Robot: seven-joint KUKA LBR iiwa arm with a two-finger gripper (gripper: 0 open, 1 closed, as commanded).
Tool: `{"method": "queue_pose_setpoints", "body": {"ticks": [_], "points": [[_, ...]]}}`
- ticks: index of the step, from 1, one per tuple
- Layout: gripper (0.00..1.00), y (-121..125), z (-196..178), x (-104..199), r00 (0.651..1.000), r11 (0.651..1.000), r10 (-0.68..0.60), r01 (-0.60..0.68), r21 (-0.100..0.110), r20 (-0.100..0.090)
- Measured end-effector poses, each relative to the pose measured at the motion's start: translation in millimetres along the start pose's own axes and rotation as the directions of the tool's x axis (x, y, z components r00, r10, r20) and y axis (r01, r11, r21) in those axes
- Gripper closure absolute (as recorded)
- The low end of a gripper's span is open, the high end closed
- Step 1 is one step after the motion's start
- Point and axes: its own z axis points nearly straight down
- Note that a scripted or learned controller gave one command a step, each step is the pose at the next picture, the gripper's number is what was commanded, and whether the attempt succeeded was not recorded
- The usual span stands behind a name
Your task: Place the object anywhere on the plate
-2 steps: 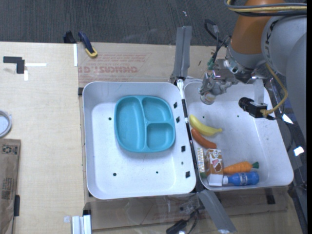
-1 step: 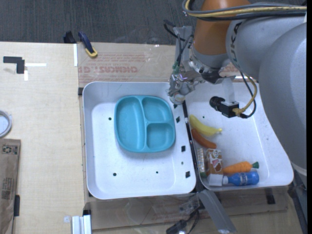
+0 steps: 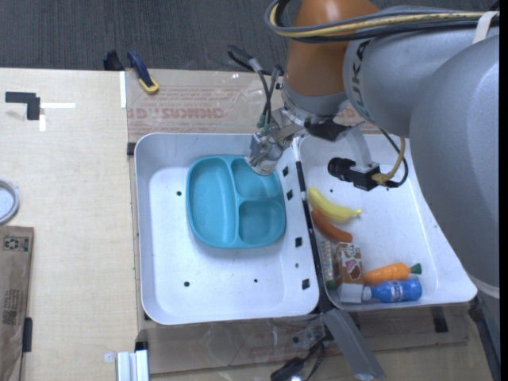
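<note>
plate [image 3: 236, 203] (blue, three compartments): bare, nothing placed yet; gripper [image 3: 263, 159] at its upper right rim, closure cannot be told.

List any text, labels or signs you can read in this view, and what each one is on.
Red print on the brown strip behind the bins: mirrored or upside down, too blurred to read.
Recycling-style mark on the brown paper bag at the left edge: a symbol, no legible words.
Label on the blue bottle: too small.
Print on the carton: too small.
</note>
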Motion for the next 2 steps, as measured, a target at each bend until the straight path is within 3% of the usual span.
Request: {"method": "queue_pose_setpoints", "body": {"ticks": [1, 2], "points": [[1.0, -13.3, -0.1, -25.0, 0.982, 0.982, -0.189, 0.189, -0.001, 0.0], [0.0, -13.3, -0.2, -25.1, 0.982, 0.982, -0.189, 0.189, -0.001, 0.0]]}}
